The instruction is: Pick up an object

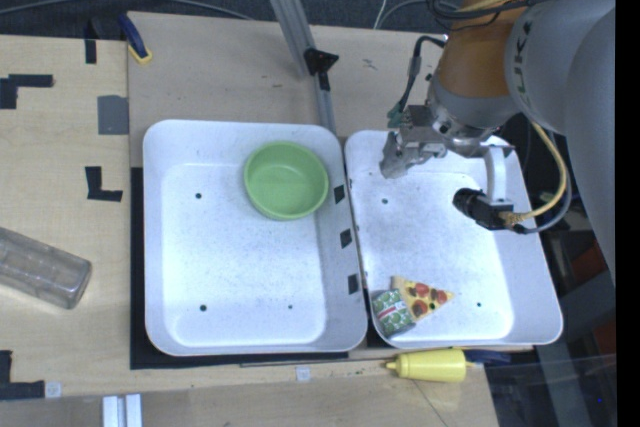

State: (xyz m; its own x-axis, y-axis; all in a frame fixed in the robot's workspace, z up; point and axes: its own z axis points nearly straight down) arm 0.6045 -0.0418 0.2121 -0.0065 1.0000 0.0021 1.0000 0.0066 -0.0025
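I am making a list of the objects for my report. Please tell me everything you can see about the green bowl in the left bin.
The green bowl is round, pale green and plain, and looks like smooth plastic. It stands upright with its opening facing up, and nothing is visible inside it. It sits on the floor of the left bin, toward the far right corner, close to the wall shared with the other bin. Nothing else touches it.

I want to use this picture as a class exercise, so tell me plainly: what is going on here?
A grey robot arm with an orange band reaches in from the right, and its gripper hangs over the far end of the right bin. Nothing shows between its fingers. A slice of toy pizza and a small green packet lie at the near end of that bin. A green bowl sits in the left bin. A yellow bottle lies on the bench in front.
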